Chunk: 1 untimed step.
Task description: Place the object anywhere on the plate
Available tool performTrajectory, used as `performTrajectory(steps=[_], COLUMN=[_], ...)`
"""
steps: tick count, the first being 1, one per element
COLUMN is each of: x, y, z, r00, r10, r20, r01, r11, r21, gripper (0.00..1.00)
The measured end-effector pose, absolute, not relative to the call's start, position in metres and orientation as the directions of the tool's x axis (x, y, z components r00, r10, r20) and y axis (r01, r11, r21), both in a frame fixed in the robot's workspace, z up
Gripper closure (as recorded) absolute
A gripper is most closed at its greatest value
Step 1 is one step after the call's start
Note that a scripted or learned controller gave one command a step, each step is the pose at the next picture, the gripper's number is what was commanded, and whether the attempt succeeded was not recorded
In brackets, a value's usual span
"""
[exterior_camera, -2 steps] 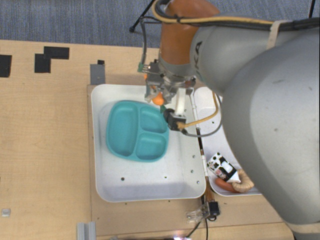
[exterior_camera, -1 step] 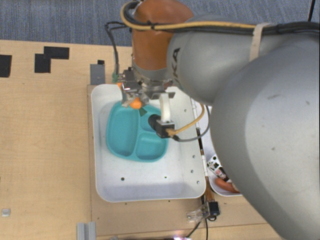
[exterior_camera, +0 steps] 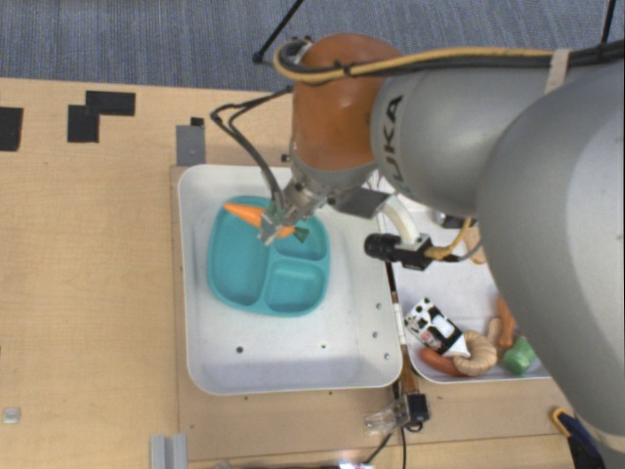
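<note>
Below, tapered orange carrot (exterior_camera: pixel 250 214) clamped in closed jaws (exterior_camera: pixel 276 227), over smooth teal compartmented plate (exterior_camera: pixel 267 260).

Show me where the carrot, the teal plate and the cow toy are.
carrot (exterior_camera: pixel 242 211): camera view, orange body.
plate (exterior_camera: pixel 232 267): camera view, bare large compartment.
cow toy (exterior_camera: pixel 433 324): camera view, black-and-white body.

I see my gripper (exterior_camera: pixel 276 225) down over the teal plate (exterior_camera: pixel 266 262) in the left bin (exterior_camera: pixel 283 360), with the orange carrot (exterior_camera: pixel 250 214) lying between its 2 fingers above the plate's large compartment. In the right bin (exterior_camera: pixel 430 367) sit a black-and-white toy (exterior_camera: pixel 433 326), a tan piece (exterior_camera: pixel 476 354) and a green piece (exterior_camera: pixel 519 356).
</note>
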<state>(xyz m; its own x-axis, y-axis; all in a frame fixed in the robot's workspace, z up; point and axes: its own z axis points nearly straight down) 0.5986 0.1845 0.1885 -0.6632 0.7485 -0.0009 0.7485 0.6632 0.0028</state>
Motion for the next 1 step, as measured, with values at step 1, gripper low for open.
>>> performTrajectory(steps=[1], x=[0.6053], y=[0.224], z=[0.1786], r00=[-0.586], r10=[0.81], r20=[0.0], r01=[0.81], r11=[0.586], r21=[0.006], gripper=[1.0])
